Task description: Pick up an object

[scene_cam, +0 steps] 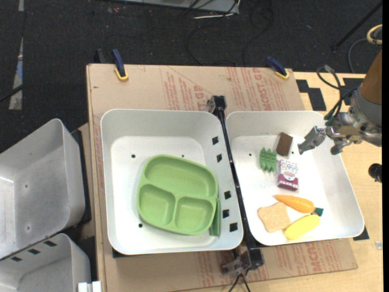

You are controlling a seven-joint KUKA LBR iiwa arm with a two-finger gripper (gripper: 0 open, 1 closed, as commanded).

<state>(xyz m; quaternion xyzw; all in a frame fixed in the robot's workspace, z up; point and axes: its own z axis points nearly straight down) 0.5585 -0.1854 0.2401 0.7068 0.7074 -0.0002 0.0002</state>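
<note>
The right bin [340, 181] holds several small items. There is a brown block [284, 143], a green spiky piece [267, 159], a purple packet [288, 174], an orange carrot [295, 202], a slice of toast [274, 217] and a yellow fruit [302, 225]. My gripper [323, 142] hangs over the bin's upper right part, to the right of the brown block and apart from it. Its fingers are spread open and there is nothing between them.
A green divided plate [177, 194] lies in the left bin [115, 163]. A black divider [230, 175] runs between the two bins. Grey tubs [36, 175] stand off the bench at the left. Clamps [120, 66] hold the board's far edge.
</note>
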